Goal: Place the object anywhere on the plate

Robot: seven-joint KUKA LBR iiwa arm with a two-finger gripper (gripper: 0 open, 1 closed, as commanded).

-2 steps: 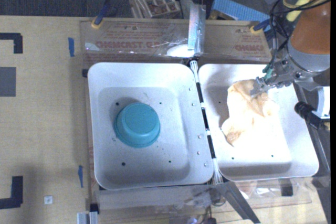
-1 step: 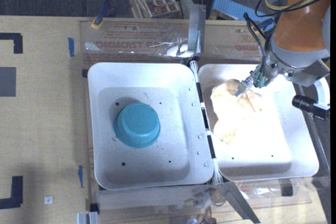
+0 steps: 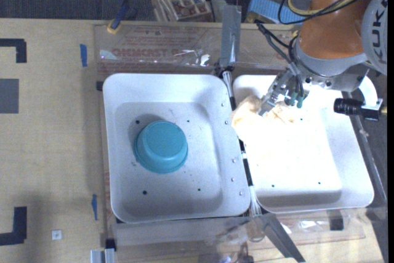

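Over the right bin's (image 3: 354, 194) upper left corner, the hand (image 3: 278, 99) touches a pale object (image 3: 249, 115); grip unclear. A blue plate (image 3: 161, 146) sits in the left bin (image 3: 117, 95).

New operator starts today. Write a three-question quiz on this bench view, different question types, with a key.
1. True or false: the blue bowl lies in the left bin.
2. Multiple choice: the hand hovers over A) the left bin, B) the right bin's far left corner, C) the bench.
3. Fill in: beneath the hand lies a pale ____ object.

Key: 1 true; 2 B; 3 yellowish.
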